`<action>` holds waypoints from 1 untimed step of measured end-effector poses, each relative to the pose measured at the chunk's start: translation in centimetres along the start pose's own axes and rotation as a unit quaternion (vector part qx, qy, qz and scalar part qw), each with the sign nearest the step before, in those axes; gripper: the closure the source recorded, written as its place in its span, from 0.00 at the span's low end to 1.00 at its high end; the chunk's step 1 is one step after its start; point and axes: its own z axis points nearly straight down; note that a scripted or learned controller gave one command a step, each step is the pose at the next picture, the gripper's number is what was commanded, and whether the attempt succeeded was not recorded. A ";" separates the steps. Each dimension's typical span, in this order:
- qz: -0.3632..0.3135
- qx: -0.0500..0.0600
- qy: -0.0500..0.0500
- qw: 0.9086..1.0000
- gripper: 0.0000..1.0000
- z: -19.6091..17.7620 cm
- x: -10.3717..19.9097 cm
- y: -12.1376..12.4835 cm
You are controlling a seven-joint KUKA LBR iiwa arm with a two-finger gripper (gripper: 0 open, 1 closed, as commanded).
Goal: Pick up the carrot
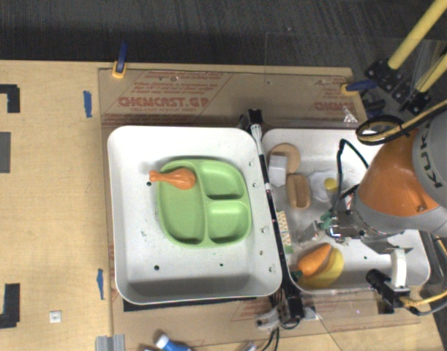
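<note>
Two shallow white bins sit side by side on a tan bench (47,218), over a brown cardboard sheet (223,93) with red printing.

The carrot (313,259) lies in the right bin (417,269), close to its near edge and near-left corner, just beside the wall shared with the left bin (128,218). Its long axis runs at a slant: the thick end points toward the bin's far right and the narrow end toward the near-left corner. It rests against a yellow item (330,270) on its right side, the two touching.

The gripper (333,225) hangs over the middle of the right bin, just beyond the carrot's thick end, under the grey arm with its orange band (391,185). Its tip is small and cluttered by cables, so whether it is released or clenched cannot be told. The carrot is not seen held.

Toward the far-left corner of the right bin lie a tan loaf-shaped piece (298,191) and a rounded tan piece (284,153).

In the left bin a green divided plate (208,221) sits near the centre. An orange piece with a thin stem (175,177) lies across the plate's far-left rim.

Blue tape marks (87,102) and black tape corners (9,97) dot the bench. A dark floor (208,13) lies past the bench's far edge, and yellow rods (428,20) cross the far right.
</note>
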 end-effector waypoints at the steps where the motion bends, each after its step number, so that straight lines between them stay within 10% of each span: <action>1: -0.191 0.002 0.000 0.982 0.00 0.0 -0.5 -0.1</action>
